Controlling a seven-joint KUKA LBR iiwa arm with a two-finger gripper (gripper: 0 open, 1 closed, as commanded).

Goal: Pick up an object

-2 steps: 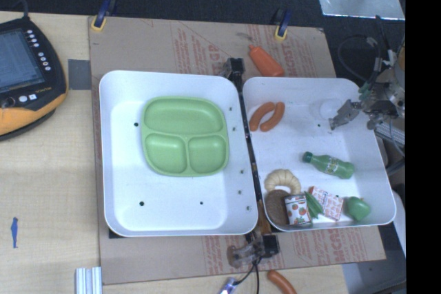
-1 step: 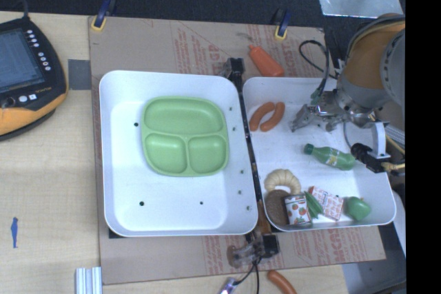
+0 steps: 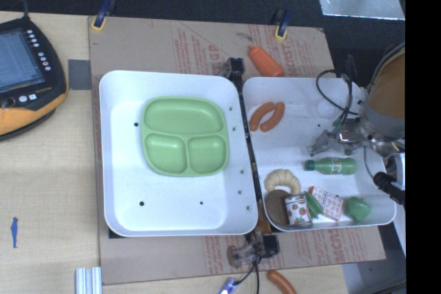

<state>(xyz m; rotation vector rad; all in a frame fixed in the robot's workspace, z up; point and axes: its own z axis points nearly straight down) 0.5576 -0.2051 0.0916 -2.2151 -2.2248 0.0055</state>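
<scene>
**A:** What sits in the left bin [image 3: 117, 169]?

**B:** A green plate [image 3: 185, 135] with three compartments, lying flat in the far half of the bin, well apart from the walls.

**A:** And the right bin [image 3: 289, 96]?

**B:** A curved sausage [image 3: 267, 116] in the far left part. A small green bottle [image 3: 332, 165] lies on its side near the middle right. Along the near wall there is a pale pastry ring [image 3: 283, 180], a brown round thing [image 3: 275, 205] just under it, a small can [image 3: 297, 211] with a red pattern touching that, a red and white packet [image 3: 326, 205] beside the can, and a green lump [image 3: 357, 208] in the near right corner.

**A:** Where is the tool [image 3: 329, 141]?

**B:** Low over the right bin, just far of the bottle, at the end of the arm [image 3: 386, 96] that comes in from the right. Cables loop around it. I cannot tell whether it is open or closed, and nothing is visibly gripped.

**A:** Anything on the counter [image 3: 48, 217] outside the bins?

**B:** An orange carrot [image 3: 265, 61] just beyond the right bin's far left corner, another orange piece [image 3: 281, 281] at the near edge, and a control tablet [image 3: 27, 76] with an orange rim at the far left. Blue clamps [image 3: 103, 13] hold the cardboard sheet [image 3: 172, 45] under the bins.
</scene>
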